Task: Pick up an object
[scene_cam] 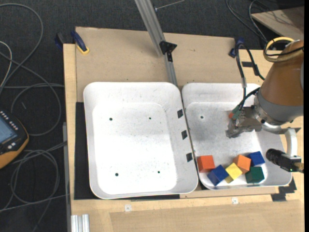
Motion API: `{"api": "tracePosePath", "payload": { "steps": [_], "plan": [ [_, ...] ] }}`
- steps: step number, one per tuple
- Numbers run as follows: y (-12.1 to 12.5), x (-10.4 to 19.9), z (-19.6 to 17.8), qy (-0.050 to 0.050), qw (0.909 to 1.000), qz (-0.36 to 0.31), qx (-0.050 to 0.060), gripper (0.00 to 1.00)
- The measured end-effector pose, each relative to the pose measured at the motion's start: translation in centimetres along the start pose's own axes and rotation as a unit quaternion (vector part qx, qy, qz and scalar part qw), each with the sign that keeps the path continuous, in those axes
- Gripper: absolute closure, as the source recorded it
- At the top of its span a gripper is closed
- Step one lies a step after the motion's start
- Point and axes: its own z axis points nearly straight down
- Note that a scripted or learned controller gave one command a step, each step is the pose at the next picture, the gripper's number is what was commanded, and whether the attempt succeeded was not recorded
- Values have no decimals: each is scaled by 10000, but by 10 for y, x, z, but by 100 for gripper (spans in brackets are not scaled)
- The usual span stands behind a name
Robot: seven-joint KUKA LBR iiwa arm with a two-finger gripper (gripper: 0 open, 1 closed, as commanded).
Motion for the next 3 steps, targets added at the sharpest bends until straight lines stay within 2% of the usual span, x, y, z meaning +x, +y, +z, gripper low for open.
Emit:
{"api": "tracePosePath", "payload": {
  "steps": [1,3],
  "plan": [
    [10,55,-1,16,10000,-30,16,100],
    [13,155,-10,16,10000,-26,15,100]
  ]
}}
